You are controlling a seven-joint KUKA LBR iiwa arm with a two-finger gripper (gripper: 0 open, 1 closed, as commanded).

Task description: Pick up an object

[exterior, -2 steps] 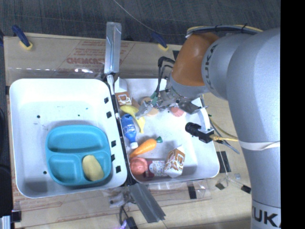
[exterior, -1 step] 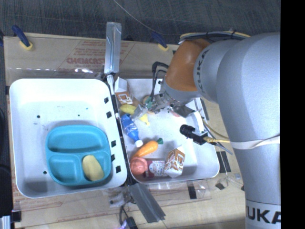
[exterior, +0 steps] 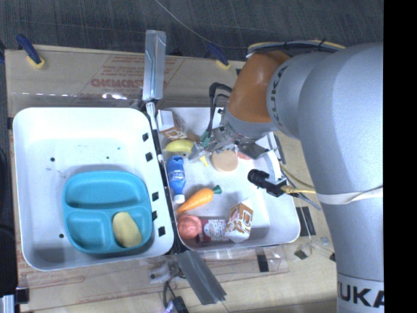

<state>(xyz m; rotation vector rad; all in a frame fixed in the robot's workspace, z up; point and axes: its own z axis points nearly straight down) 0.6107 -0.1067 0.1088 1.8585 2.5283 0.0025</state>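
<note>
The left bin (exterior: pixel 39 175) holds a blue divided tray (exterior: pixel 98 204) lying flat near its lower half, and a yellow potato-like object (exterior: pixel 127 229) sits in the tray's lower right compartment. The rest of that bin's floor is bare white.

Along the divider between the bins, just inside the right bin (exterior: pixel 283 230), a blue bottle (exterior: pixel 176 175) lies lengthwise with its white cap toward the lower end. Above it rests a yellow banana (exterior: pixel 179 147), and above that a small brown-and-white packet (exterior: pixel 172 134) leans near the bin's upper left corner. Below and right of the bottle, an orange carrot (exterior: pixel 195 199) with a green tip lies at a slant, its tip pointing up and right. Beneath the carrot, a red apple-like ball (exterior: pixel 189 227) sits near the lower wall, touching a small red-and-white packet (exterior: pixel 215 228). Just beside that, a white carton with brown print (exterior: pixel 241 222) lies tilted.

Higher in the right bin, a round peach-coloured object (exterior: pixel 225 161) sits directly under the wrist. The gripper (exterior: pixel 218 147) is lowered over the upper middle of this bin, close to the peach-coloured object and the banana; whether it is closed on anything or spread apart cannot be told, since the orange band and grey arm (exterior: pixel 339 129) cover it from above.
</note>
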